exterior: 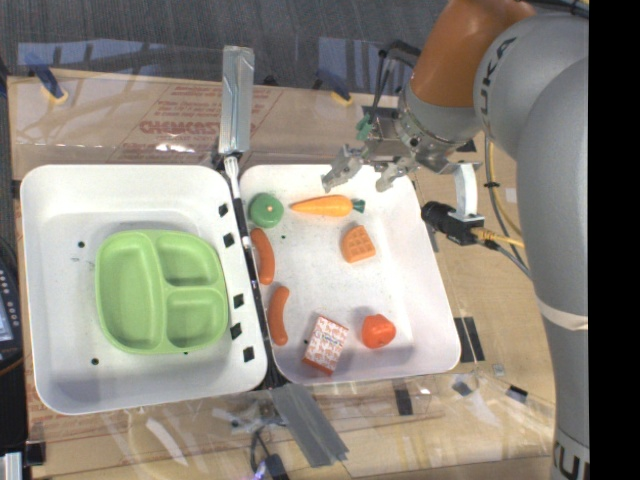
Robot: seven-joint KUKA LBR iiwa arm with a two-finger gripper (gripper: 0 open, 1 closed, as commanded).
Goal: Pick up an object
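The gripper point(365, 173) hangs over the far edge of the right bin point(432, 298), with its two fingers spread open and nothing between them. So the picking up is not done yet. Nothing has been lifted, and all the toys lie on the floor of the right bin. The carrot point(322, 206) is the closest toy to the gripper, lying just below it. The green round toy point(266, 208) sits just to the left of the carrot. The orange waffle piece point(358, 244) is a little below the carrot. Two sausages point(263, 255) lie along the left wall of the right bin, one under the other. The small box point(325, 343) and the red tomato point(377, 331) are at the near end, far from the gripper. The left bin point(50, 298) holds a green tray point(160, 291). What is left, I think, is to go down onto one toy, most likely the carrot, close on it, and lift it up.
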